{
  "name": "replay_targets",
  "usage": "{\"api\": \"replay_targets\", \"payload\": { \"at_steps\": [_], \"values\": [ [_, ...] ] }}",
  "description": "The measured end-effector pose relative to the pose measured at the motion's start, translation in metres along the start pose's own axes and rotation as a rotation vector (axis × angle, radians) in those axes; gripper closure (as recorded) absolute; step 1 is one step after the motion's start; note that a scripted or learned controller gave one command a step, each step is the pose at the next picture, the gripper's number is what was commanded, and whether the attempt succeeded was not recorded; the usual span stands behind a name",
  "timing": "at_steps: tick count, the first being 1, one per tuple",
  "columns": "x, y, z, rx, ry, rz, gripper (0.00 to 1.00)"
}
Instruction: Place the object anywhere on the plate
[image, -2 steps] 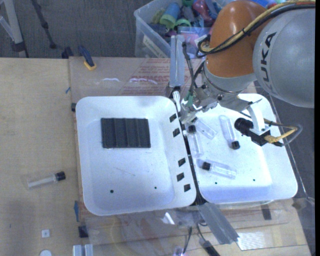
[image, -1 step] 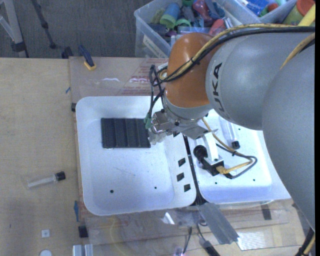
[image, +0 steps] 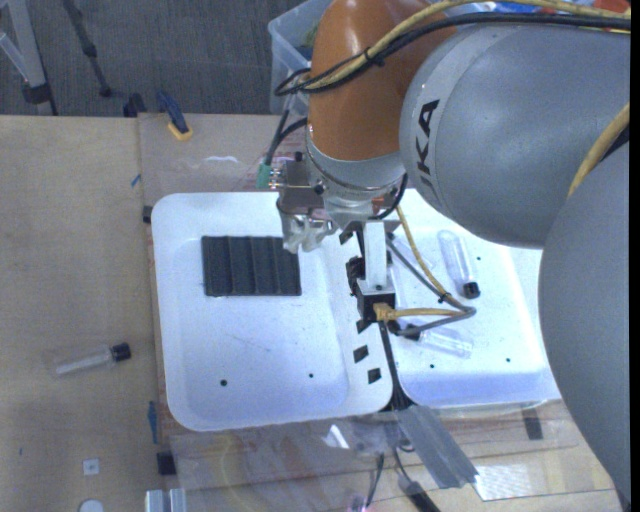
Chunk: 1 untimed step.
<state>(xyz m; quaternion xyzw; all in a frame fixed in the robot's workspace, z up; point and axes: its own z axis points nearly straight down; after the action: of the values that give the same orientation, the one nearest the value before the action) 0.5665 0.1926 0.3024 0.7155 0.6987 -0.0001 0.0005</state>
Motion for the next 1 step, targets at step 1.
{"api": "replay_targets", "payload": {
  "at_steps": [1],
  "values": [
    [0.0308, -0.0550, -0.0268, 0.003, -0.001, 0.189, 1.00]
  ]
}}
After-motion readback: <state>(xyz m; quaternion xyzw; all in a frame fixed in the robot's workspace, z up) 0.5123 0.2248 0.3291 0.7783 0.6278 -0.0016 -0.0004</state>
